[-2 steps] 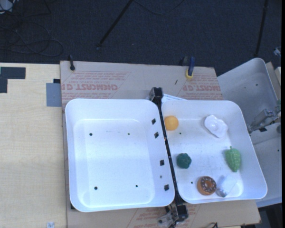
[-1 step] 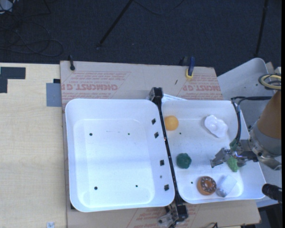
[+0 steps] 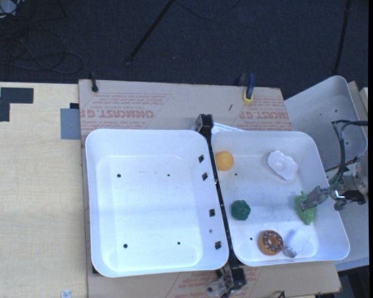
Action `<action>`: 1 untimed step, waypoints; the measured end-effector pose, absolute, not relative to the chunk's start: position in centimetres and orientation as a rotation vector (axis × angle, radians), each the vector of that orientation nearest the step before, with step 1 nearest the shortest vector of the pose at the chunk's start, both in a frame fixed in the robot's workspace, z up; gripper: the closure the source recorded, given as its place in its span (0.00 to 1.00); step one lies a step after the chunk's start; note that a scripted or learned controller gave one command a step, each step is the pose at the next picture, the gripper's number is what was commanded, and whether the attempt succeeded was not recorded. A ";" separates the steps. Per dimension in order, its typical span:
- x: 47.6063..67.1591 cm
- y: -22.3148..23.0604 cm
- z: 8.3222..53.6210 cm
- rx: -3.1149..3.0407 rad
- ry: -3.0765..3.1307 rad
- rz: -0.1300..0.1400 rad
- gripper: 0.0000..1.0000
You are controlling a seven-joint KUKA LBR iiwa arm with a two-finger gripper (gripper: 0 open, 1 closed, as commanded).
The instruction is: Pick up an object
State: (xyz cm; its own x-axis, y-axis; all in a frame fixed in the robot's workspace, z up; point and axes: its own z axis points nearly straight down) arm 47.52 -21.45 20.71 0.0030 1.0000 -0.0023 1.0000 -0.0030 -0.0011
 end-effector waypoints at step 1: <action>47.5 -21.2 20.6 2.226 2.219 -0.001 0.00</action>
